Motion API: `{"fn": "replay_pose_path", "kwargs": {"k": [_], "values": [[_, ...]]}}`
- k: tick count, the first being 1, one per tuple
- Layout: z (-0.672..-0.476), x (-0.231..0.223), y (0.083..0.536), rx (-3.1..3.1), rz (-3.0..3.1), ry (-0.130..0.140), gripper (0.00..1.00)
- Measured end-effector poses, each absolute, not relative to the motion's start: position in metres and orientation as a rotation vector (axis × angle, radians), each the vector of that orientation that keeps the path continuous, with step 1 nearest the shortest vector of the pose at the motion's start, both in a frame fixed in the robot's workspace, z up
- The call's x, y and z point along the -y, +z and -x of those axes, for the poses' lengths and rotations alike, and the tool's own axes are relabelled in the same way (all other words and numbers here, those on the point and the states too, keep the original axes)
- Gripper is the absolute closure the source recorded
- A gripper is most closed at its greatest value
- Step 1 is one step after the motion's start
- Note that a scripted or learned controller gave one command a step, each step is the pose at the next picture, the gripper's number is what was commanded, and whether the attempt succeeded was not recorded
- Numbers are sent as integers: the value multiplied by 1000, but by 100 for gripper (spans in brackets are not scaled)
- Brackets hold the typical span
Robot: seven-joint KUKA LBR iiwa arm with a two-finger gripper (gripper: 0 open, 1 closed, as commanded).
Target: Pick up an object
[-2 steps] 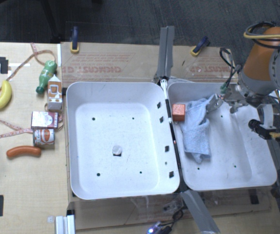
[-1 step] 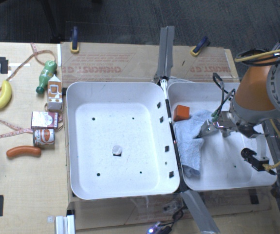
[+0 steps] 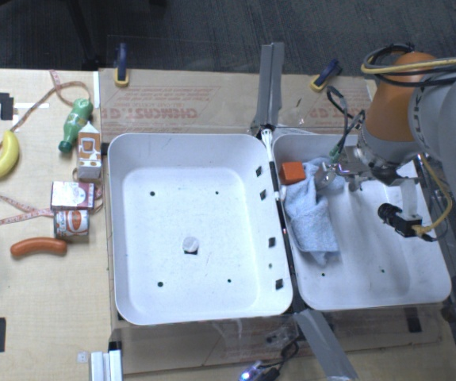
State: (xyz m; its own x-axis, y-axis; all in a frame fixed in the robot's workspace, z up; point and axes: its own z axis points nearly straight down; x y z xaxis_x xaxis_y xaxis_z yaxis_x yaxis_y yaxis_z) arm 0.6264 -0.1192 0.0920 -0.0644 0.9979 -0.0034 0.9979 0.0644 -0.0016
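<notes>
Over on the right-hand bin, the arm reaches in from the side, its orange band just above the wrist. Its jaws sit low at the top edge of a pale blue cloth, which lies crumpled along the bin's left wall; whether the jaws are clenched on the fabric or merely touching it, I cannot tell from where I stand. An orange block rests just beside the cloth's upper left corner, near the bin's back corner.

A small white round piece lies alone near the middle of the left bin.

Farther left on the counter lie a banana, a green bottle, a small carton, a can and a sausage, well apart from both bins.
</notes>
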Motion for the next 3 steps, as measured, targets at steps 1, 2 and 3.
{"fn": "replay_pose_path", "kwargs": {"k": [1,2,3], "values": [[-627,120,101,-2292,-2146,-6,100],[-626,120,101,-2292,-2146,-7,0],[-645,108,96,-2454,-1946,-16,0]]}}
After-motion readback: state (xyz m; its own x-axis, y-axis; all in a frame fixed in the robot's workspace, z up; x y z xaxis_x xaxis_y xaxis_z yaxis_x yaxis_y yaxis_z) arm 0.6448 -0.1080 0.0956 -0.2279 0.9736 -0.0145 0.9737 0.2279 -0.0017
